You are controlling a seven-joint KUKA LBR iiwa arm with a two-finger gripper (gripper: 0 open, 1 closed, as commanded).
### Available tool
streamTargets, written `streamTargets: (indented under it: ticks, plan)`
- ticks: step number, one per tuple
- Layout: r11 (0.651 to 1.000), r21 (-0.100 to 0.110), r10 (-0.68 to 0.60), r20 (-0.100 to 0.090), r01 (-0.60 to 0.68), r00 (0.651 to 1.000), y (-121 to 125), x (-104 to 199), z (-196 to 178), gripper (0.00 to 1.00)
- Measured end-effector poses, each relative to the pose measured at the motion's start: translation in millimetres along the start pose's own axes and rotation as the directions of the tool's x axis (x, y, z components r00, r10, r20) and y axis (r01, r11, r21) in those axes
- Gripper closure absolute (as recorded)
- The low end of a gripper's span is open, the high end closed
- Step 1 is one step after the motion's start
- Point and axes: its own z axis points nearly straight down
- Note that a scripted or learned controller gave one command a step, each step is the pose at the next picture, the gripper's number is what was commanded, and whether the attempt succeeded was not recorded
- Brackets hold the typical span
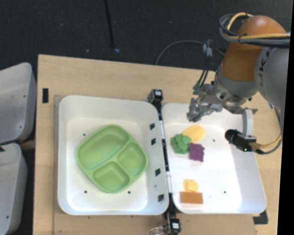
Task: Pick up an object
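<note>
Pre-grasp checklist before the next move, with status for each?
1. Pincer over the right bin: ok, at its far edge.
2. Pincer carrying nothing: ok, no item seen between its tips.
3. Nearest target reachable: ok, yellow piece lies just below it.
4. Target isolated: not ok, green piece and purple piece crowd the yellow one.
5. Alternative targets: ok, orange block and small yellow piece sit apart near the front.
6. Finger opening: cannot tell.
</note>
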Motion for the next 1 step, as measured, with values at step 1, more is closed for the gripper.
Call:
streamTargets:
  ticks: [1]
  plan:
    - [1.000,-0.001,0.000,0.001,0.000,1.000,-0.5,52.0,-7.3,1.00]
